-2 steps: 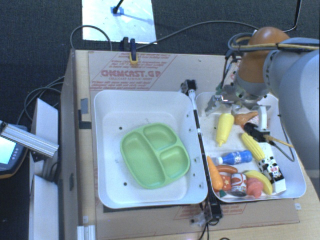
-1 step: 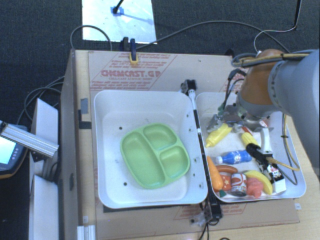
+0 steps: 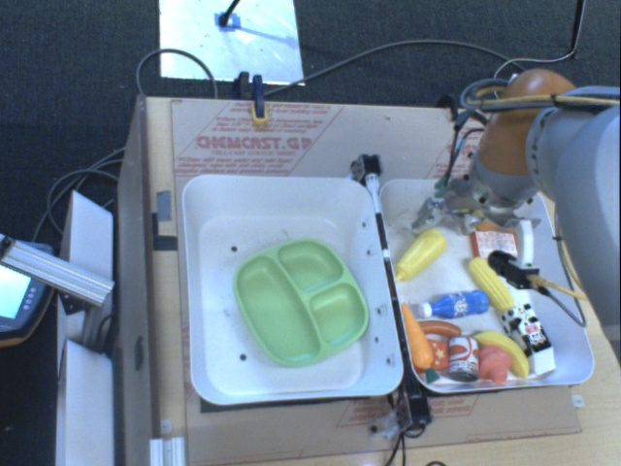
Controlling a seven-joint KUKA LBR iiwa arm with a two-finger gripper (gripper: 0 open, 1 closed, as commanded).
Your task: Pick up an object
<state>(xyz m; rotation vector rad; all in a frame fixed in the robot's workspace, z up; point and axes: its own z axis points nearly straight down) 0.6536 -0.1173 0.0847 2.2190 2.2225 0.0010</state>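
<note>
The arm (image 3: 568, 139) reaches in from the right, and the tool (image 3: 439, 210) hangs low over the far left part of the right bin (image 3: 580, 362), just beyond the lemon (image 3: 420, 254). Whether it's spread or pressed together, I can't tell; nothing is seen pinched in it. That bin is crowded: the lemon sits near the divider, a corn cob (image 3: 491, 283) to its right, a blue bottle (image 3: 451, 307) nearer, a carrot (image 3: 417, 338) along the left wall. At the near edge lie a red can (image 3: 456, 355), a banana (image 3: 505, 350) and a black-and-white carton (image 3: 529, 333). A small red-and-white box (image 3: 493, 239) rests far right, close under the arm. Over in the left bin (image 3: 218, 377), a green tray (image 3: 301, 301) lies alone, well apart from the tool. Both bins sit on the tabletop (image 3: 281, 139).
</note>
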